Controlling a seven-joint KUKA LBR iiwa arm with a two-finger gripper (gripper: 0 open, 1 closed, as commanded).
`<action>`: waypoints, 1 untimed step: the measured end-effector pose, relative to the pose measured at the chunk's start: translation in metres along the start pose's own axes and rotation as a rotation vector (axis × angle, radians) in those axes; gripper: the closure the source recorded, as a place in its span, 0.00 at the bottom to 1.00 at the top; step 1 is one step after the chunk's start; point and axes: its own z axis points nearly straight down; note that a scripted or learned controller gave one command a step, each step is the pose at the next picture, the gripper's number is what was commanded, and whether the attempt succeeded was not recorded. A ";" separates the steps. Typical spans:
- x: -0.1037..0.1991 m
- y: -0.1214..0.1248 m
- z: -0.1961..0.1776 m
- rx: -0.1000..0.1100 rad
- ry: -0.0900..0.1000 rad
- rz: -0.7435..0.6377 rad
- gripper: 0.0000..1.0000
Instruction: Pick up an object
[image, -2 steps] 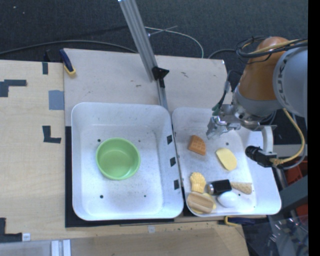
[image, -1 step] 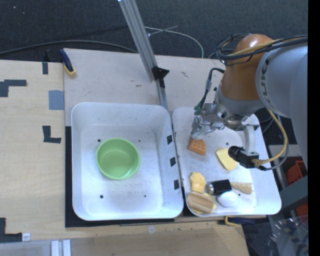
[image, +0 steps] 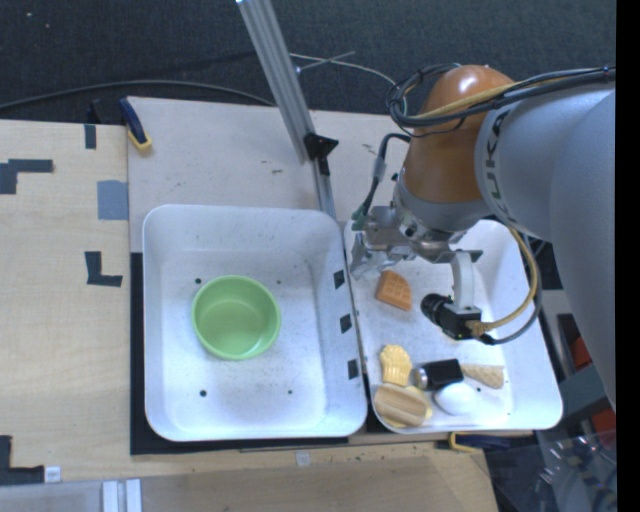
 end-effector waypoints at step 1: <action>0.051 -0.011 -0.009 0.000 0.000 0.000 1.00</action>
